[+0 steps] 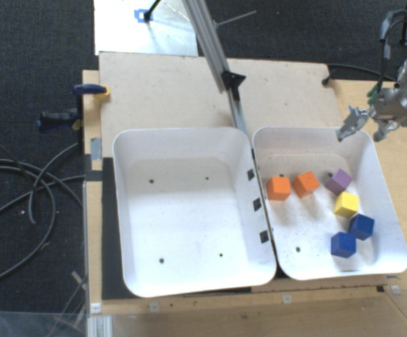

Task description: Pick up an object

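The six small blocks look light, stiff and smooth, best pinched across opposite flat faces. Nearest in the right bin [393, 248] lie two blue blocks [343, 244], then yellow [346, 203], purple [339, 180] and two orange [278, 187]. Beyond, the gripper [363, 126] hovers at the far rim, jaws spread, empty.

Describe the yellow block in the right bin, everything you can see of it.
The yellow block is a small cube with a plain matte look, perhaps painted wood or foam. It sits turned at an angle on the floor of the right bin, toward its right side. The purple block lies just above it and a blue block just below; both look close enough to touch it, though contact is uncertain.
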{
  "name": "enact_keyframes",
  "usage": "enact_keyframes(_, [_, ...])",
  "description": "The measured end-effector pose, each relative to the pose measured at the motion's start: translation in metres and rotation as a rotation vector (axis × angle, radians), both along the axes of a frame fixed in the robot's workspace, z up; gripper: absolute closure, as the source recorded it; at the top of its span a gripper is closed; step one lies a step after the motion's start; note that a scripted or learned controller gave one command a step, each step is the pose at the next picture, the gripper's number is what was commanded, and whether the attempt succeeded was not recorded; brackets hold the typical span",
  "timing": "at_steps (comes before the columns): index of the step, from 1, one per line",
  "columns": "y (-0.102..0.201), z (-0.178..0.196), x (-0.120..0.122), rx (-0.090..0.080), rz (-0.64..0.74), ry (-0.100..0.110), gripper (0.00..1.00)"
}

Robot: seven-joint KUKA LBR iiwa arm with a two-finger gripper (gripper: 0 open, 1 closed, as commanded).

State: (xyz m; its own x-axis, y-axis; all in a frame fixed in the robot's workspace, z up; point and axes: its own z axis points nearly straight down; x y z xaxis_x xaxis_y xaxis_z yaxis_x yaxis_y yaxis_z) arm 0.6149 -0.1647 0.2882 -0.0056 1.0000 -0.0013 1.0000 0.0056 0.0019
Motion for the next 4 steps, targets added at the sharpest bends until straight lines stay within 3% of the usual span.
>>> enact_keyframes(1, [0.019,-0.157,0.009,0.002,0.001,0.006,0.0])
enact_keyframes(2, [0.042,-0.179,-0.003,-0.001,-0.004,-0.003,0.0])
enact_keyframes(3, [0.044,-0.17,-0.003,0.001,-0.001,-0.003,1.0])
enact_keyframes(4, [0.037,-0.149,-0.066,0.002,-0.006,0.005,1.0])
